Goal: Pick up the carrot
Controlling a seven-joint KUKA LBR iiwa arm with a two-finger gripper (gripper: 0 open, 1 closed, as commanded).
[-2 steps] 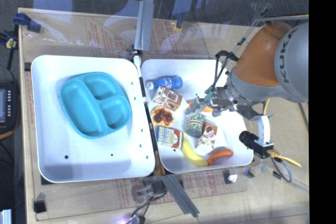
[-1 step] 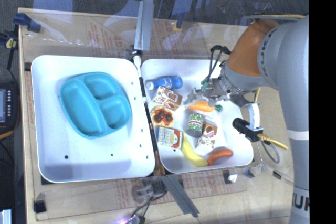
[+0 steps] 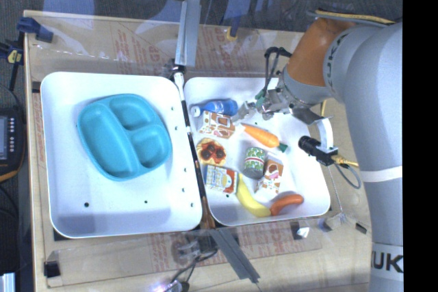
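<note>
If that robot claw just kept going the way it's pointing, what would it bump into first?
The two-finger gripper points down and leftward into the right white bin. Going straight on, it would probably meet the bin floor just above the orange carrot, or the carrot's upper end; depth is unclear from above.

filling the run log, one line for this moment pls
carrot: lying in right bin | gripper: above-left of carrot, not holding it | pick: not done

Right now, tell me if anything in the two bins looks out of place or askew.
Nothing looks spilled or damaged. The right white bin is crowded: the orange carrot, yellow banana, red sausage and small cartons lie jumbled at mixed angles. The blue divided tray sits tilted in the left white bin.
</note>
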